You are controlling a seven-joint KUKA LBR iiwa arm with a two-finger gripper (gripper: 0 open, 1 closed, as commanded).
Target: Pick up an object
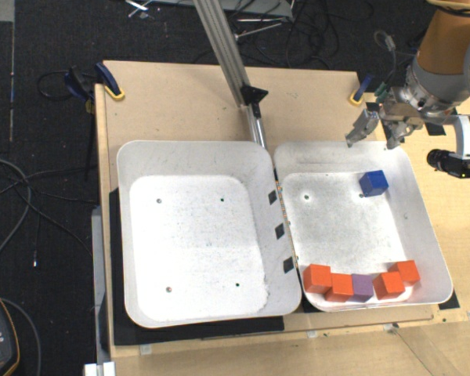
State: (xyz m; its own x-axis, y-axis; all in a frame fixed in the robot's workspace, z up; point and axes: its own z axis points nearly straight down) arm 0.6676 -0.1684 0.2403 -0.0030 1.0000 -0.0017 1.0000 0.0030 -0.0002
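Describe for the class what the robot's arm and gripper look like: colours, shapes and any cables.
The arm enters at the view's upper right as a thick rounded segment, orange-brown in colour, narrowing to a grey metallic wrist. Below it sits the gripper, a compact grey and silver unit with two slim dark fingers. A thin cable loops over the top of the arm, and small blue details show beside the wrist.

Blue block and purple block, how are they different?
The blue block sits alone near the far end of the right bin; the purple block is squeezed in a row between orange blocks at the near edge. The blue block lies closer to the gripper. Both look like small cubes in one bin.
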